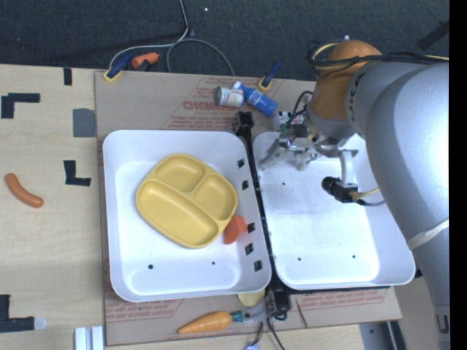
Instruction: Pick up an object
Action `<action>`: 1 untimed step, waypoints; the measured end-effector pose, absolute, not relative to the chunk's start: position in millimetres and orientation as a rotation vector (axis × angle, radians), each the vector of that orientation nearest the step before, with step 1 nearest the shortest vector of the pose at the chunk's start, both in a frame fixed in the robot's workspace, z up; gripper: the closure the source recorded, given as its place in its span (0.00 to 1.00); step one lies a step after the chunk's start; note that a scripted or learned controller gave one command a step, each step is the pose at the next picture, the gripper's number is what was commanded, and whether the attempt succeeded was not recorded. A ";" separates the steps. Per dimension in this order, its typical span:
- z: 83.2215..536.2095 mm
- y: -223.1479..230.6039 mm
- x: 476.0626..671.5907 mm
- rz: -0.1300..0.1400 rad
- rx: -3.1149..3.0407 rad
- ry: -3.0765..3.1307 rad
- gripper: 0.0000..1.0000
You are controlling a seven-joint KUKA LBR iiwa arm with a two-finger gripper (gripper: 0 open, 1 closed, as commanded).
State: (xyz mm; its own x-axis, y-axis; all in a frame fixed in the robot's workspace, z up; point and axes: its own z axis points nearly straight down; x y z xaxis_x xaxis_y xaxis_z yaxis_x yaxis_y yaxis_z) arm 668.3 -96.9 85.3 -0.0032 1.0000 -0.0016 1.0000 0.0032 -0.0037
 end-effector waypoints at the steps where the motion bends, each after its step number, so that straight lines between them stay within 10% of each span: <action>1: 86.3 -94.7 637.6 -0.001 -2.224 -2.225 0.00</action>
State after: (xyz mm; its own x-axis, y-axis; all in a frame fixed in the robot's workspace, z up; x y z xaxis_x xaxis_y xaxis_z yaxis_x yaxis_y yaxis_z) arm 637.6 -94.7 86.3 -0.0004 1.0000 -0.0024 1.0000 0.0004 0.0033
